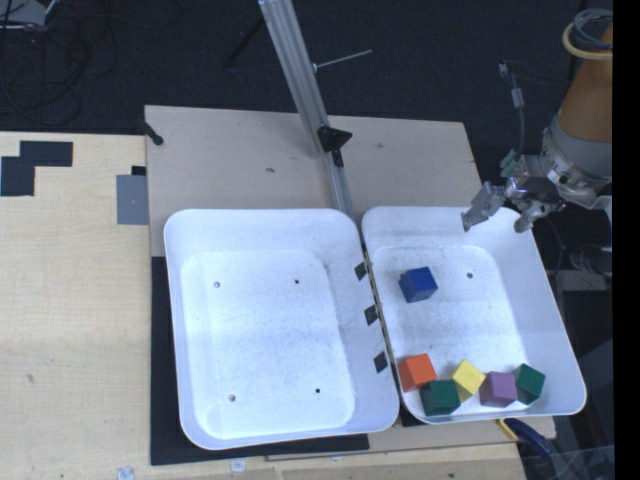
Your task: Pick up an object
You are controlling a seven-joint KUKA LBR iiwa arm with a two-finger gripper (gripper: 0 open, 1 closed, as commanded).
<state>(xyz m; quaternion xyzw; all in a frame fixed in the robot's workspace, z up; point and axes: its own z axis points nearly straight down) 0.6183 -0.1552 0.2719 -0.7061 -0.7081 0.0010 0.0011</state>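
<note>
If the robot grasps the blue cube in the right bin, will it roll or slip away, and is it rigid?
The blue cube has flat faces and rests on one, so it will probably slide rather than roll when nudged. It looks solid and keeps sharp edges, so it is likely rigid. It stands apart from the other cubes, so the end effector should have room around it.

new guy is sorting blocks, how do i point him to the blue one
Look in the right bin, the one holding all the blocks. The blue block sits alone near its middle, apart from the five blocks clustered along the near edge, and it is the only blue one.
</note>
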